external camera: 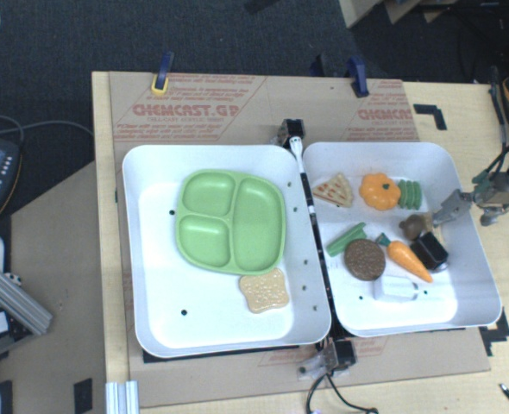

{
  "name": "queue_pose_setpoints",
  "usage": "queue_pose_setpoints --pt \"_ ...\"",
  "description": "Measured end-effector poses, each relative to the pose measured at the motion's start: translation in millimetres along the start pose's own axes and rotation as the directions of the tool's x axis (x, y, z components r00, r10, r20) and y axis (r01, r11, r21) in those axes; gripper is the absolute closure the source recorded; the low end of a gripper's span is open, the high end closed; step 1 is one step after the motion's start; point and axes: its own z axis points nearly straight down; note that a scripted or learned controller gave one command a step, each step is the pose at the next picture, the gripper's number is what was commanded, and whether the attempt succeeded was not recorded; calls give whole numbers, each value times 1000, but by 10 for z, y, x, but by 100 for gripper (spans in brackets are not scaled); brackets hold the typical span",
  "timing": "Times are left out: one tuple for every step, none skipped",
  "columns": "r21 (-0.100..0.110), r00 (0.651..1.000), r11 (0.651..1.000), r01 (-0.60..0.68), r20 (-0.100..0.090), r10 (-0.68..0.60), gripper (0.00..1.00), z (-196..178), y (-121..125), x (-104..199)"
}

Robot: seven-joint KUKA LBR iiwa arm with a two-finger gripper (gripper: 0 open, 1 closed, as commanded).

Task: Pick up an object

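in the camera view, the carrot (408, 260) is lying in the right bin (470, 304), its long axis slanting with the tip pointing down-right, beside the black block (430, 250) and the brown disc (364, 260). the gripper (483, 198) is hovering at the bin's right rim, grasping nothing; whether it is released or clenched, i cannot tell.

Glossy white plastic bins (151, 317), smooth matt green plastic divided plate (232, 222), rough-looking tan toast slice (265, 291), brown paper-covered bench board (237, 110), possibly cardboard.
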Motion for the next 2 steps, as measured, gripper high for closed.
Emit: queue_pose_setpoints --pt "5 1000 1000 0 -3 0 0 439 -31 60" --pt "-4 1000 1000 -1 -1 1 0 953 -80 135"
